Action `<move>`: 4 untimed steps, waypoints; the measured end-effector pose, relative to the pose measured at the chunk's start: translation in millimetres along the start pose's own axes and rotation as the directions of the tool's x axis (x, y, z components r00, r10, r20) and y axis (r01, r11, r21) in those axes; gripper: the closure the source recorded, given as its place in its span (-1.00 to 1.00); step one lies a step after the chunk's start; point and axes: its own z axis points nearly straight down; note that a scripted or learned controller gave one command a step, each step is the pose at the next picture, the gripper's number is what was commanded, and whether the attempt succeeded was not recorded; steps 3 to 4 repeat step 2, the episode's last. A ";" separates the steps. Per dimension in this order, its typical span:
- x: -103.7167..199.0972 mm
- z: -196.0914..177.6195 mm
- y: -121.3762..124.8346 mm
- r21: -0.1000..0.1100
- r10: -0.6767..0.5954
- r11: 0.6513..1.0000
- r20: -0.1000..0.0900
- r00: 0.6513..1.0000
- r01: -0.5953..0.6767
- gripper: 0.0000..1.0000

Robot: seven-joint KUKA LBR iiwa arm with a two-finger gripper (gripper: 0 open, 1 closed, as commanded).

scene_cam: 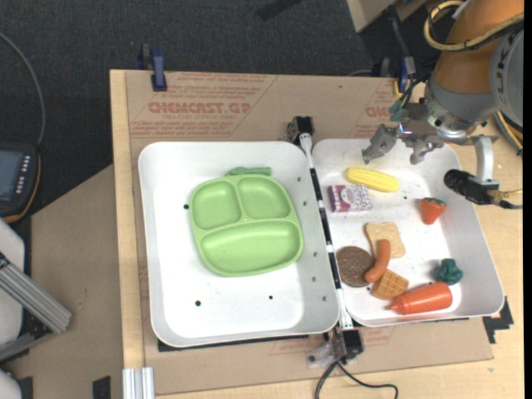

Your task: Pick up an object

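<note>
Both white bins (166, 223) look like smooth, slightly glossy plastic. The green divided tray (245, 223) is matt plastic. The bench board (125, 223) appears to be brown paper-faced, matt. The gripper (403, 144) seems metallic.

The arm (486, 48) has a rounded orange band above a grey wrist housing. A yellow cable loops along the upper left of the orange section. Below the wrist, a silver-grey collar carries the claw (399, 145), made of dark grey metal fingers (378, 145). Small coloured wires, possibly red and green, run beside the collar.
</note>
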 end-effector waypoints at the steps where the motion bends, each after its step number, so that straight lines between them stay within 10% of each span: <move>1: -12.7 115.9 8.4 0.000 0.003 1.000 -0.001 1.000 -0.003 -1.00; 2: -12.3 100.2 9.4 -0.004 0.001 1.000 0.001 1.000 -0.001 1.00; 4: -12.3 100.2 9.4 -0.004 0.001 1.000 0.001 1.000 -0.001 1.00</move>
